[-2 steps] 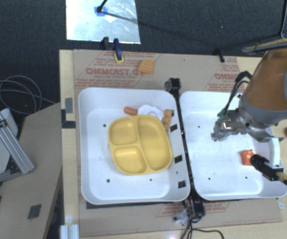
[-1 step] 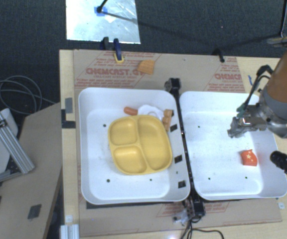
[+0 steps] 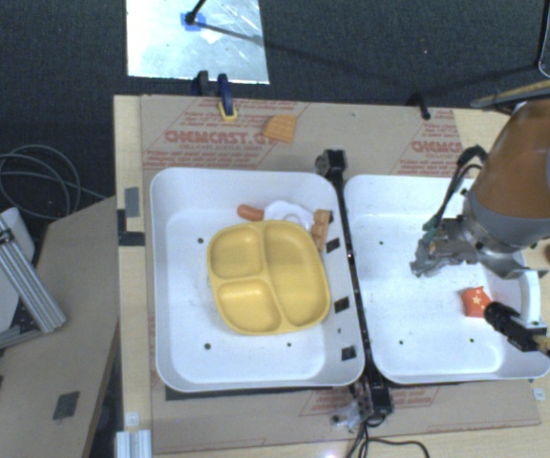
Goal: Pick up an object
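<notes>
A small red-orange object [image 3: 475, 301] lies on the floor of the right bin [image 3: 399, 351], near its right side. My gripper [image 3: 431, 259] hangs over the right bin's middle, to the left of and slightly above that object, apart from it. The grey arm with its orange band [image 3: 528, 165] comes in from the right above it. In the left bin [image 3: 175, 351] sits a yellow divided plate [image 3: 266, 277], with a small orange sausage-like piece [image 3: 250, 213], a white item [image 3: 287, 212] and a brown piece [image 3: 321, 224] behind it.
A black divider clamp [image 3: 331, 163] stands between the bins at the back. An orange-brown block [image 3: 280, 128] and a blue-and-yellow clamp [image 3: 224, 95] rest on the cardboard behind the left bin. Cables run off the arm at the right [image 3: 514, 330].
</notes>
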`<state>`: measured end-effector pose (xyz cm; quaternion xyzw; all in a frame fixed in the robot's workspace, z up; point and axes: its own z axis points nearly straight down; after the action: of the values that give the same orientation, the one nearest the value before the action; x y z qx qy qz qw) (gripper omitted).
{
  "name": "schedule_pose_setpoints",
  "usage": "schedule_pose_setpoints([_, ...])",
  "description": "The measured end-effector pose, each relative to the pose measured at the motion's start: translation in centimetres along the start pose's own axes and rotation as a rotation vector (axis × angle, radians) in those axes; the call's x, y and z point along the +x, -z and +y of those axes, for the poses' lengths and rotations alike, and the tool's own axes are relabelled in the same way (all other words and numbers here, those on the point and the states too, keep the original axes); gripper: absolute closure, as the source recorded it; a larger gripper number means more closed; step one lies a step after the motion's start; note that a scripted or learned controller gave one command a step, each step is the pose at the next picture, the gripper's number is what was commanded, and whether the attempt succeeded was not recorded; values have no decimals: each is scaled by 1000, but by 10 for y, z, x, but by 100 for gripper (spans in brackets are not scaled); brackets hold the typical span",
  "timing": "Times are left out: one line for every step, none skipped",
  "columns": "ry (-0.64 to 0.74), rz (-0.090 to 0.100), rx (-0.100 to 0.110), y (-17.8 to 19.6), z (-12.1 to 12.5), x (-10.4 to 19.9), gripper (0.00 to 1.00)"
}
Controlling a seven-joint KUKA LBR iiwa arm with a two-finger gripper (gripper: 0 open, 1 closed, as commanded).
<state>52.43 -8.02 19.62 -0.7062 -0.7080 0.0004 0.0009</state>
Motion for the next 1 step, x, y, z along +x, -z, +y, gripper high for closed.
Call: schedule_pose_setpoints([-1,-1,-3,3,0,-1,0])
